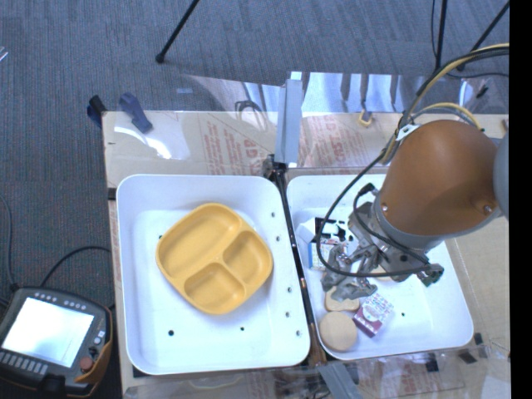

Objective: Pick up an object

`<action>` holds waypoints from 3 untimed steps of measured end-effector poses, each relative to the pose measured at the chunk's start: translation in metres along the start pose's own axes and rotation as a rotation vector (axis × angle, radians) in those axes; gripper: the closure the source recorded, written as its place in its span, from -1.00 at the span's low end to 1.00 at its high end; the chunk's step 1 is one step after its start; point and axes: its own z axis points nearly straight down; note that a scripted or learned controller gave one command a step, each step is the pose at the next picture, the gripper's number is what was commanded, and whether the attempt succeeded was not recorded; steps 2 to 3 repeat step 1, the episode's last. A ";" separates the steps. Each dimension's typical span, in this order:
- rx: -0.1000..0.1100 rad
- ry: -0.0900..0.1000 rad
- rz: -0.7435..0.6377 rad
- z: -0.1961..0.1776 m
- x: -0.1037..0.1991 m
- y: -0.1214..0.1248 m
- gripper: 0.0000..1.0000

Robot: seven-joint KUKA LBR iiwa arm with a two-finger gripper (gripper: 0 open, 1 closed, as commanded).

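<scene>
Orange-banded arm's gripper (353,273) is low in the right bin (461,327) over a tan biscuit-like piece (341,299); whether it grips, I cannot tell. Nothing looks lifted yet.

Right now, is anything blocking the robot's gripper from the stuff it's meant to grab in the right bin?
Nothing visible blocks it. The gripper is already down among the small items in the right bin, just above the tan round piece and the small packet.

arm (445,181): orange-brown dome, grey collar | yellow and black cables above the dome | gripper (349,277): grey metal linkage below collar
</scene>
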 end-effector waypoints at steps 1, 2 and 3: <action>-0.001 -0.002 0.002 -0.009 -0.002 0.001 1.00; -0.001 -0.002 0.002 -0.009 -0.002 0.001 1.00; -0.001 -0.002 0.002 -0.009 -0.002 0.001 1.00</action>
